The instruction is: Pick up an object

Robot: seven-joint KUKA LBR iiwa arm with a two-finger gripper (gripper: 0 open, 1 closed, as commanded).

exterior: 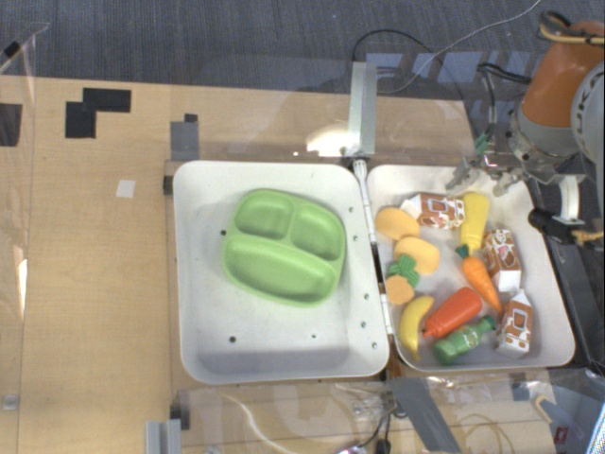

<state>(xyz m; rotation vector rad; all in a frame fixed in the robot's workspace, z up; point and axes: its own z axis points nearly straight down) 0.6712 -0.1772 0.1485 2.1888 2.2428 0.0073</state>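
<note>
While hovering over right bin (558,343) back edge, gripper (489,170) fingers spread, clamped on nothing; yellow bottle (474,218) just below, long axis near-upright.

The arm (567,83) is cut off by the right edge, so you see just its orange band and wrist. The tool (492,171) is small and blurred; you cannot tell how its fingers stand. Below the tool, the printing on the small cartons (440,211) is too small to read. Farther below, the green toy (463,340) lies partly hidden under the red pepper (454,312).
</note>
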